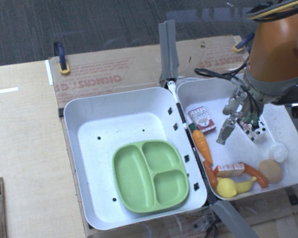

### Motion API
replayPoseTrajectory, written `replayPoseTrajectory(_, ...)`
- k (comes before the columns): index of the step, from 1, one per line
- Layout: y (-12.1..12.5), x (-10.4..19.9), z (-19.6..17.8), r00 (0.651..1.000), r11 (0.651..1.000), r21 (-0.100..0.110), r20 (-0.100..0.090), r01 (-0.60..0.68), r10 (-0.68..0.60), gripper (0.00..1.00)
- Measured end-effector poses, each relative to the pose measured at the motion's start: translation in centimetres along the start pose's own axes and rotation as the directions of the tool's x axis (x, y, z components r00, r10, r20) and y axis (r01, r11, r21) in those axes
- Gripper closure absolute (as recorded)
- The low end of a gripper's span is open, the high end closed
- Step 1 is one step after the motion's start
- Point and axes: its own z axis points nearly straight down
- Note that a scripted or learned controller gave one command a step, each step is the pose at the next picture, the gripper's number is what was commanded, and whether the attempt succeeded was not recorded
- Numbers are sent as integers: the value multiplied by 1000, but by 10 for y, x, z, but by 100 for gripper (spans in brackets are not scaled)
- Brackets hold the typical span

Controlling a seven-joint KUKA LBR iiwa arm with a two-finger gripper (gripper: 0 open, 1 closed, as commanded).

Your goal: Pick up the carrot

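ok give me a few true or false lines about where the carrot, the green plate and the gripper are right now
1. The carrot lies in the right bin, along its left wall. True.
2. The green plate shares a bin with the carrot. False: it sits in the left bin.
3. The gripper holds the carrot. False: it hangs to the carrot's right, apart from it.
4. The green plate has three compartments. True.
5. A yellow lemon lies near the front of the right bin. True.
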Motion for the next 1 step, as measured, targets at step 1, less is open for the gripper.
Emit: replayPoseTrajectory(1, -53, 14, 100, 949, 949, 1, -2, -315, 315, 0)
